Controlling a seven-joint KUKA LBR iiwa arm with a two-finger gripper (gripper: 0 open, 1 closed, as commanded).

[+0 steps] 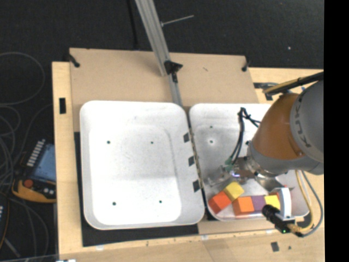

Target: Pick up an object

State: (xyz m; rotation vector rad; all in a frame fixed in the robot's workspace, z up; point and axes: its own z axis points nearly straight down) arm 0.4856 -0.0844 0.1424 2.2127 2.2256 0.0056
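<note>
**Descent over block cluster, right bin — grasp not confirmed**

Arm (283, 135) reaching in from right, wrist low over the near half of the right bin (210, 121). End effector (235, 173) just above and touching-close to the block cluster; tip hidden under wrist hardware and cabling. Opening of the end effector: cannot tell. Nothing seen to be in its hold.

Candidate objects all in the near corner of right bin, packed together:
- yellow cube (234, 190), tilted, nearest the tip
- red-orange block (220, 201), at left of cluster, hard by the bin wall
- orange block (243, 205), just right of it
- purple block (257, 203), then a yellow block (272, 202), partly behind a black fitting on the arm

Left bin (133, 162) bare apart from small dark marks. Table (218, 64) carries both bins.

Judged step: approach or final descent toward a pick, lift not yet begun. Likely target: yellow cube, by position only.

Next move calls for: centring over one block, avoiding straddling two; closing; straight lift. Risk: neighbours touching, so a jammed or double contact; tilted cube prone to slipping out.
</note>
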